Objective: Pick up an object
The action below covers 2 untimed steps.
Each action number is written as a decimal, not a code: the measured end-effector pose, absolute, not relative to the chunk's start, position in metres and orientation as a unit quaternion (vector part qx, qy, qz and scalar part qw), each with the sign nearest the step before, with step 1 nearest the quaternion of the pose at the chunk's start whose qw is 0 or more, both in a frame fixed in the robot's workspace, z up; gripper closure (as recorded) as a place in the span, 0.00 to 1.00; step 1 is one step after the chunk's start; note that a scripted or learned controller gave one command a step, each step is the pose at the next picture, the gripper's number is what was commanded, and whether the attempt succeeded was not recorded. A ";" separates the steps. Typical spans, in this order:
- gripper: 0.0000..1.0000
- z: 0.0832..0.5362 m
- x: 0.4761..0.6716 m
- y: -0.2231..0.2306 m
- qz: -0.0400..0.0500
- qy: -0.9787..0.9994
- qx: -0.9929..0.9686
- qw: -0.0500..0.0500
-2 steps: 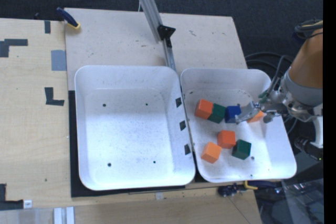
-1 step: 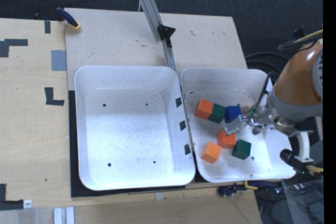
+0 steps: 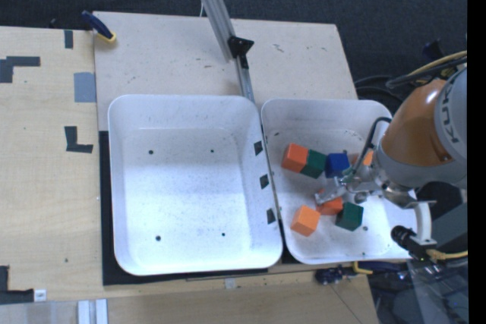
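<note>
Honestly can't tell the gripper [image 3: 343,192] jaw state; small orange-red block [image 3: 331,205] beneath looks light, rigid, smooth, so pinch opposite flat faces

Even, fairly bright light falls from above; my view is soft and slightly grainy. The white bins [image 3: 186,186] look washed out, nearly glaring. Shadows are faint, and the dark floor at the far side shows little detail.

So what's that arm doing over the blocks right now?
Gripper low in right bin, among the blocks. Nearest: orange-red block and dark green block. Grasp unclear. Blocks crowd closely.
</note>
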State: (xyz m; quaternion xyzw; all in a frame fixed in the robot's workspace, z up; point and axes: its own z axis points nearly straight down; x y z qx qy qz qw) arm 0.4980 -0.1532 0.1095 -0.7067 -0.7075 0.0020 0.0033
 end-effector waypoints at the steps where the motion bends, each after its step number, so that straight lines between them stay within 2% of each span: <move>1: 1.00 0.121 0.499 -0.153 0.001 -0.708 -0.706 0.002; 2: 1.00 0.174 0.495 -0.143 -0.001 -0.708 -0.706 -0.001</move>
